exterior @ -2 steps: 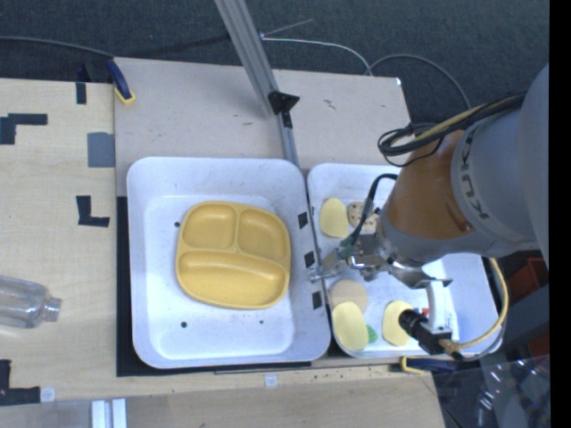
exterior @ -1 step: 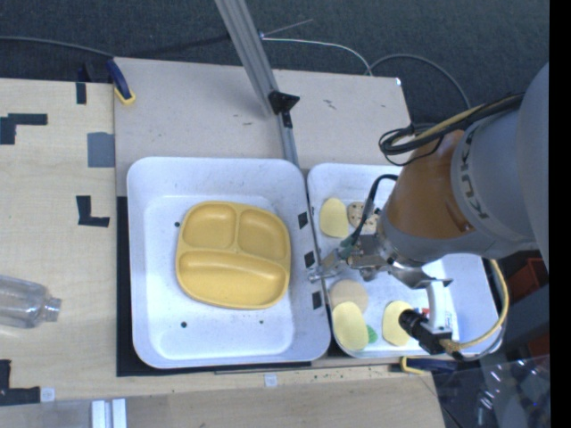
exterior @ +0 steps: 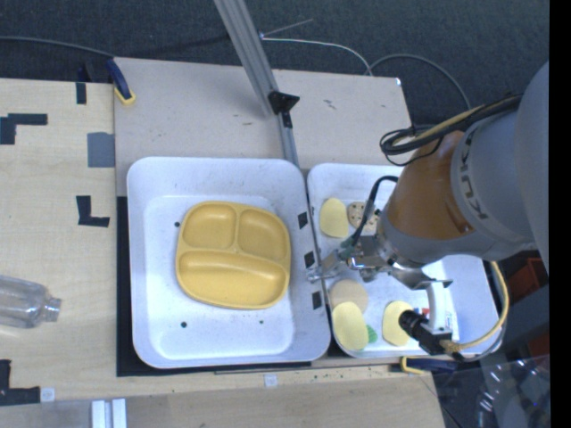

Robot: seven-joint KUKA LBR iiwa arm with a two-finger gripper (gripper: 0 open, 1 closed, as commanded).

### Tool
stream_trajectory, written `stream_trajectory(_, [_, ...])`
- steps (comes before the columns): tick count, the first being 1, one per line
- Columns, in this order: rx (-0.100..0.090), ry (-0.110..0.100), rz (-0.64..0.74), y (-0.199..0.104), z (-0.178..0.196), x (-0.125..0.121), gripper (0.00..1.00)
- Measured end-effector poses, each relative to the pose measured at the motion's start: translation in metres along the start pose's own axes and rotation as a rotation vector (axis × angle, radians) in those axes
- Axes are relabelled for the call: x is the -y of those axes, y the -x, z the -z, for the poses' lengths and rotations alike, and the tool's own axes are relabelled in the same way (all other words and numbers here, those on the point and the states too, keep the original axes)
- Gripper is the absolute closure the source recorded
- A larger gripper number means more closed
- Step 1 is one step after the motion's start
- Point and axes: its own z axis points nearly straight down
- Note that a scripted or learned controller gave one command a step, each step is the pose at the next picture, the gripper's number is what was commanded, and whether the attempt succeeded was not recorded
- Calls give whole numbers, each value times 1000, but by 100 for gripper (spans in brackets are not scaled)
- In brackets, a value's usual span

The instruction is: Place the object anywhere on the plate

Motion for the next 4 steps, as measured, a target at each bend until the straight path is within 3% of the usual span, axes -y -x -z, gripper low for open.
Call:
stream_trajectory(2, [-4,1,3,1,-2,0,0])
stream_trajectory(3, [23,-3,-12,-90,54,10,0])
stream_trajectory(4, [30,-6,-25,-32,53,-14,0])
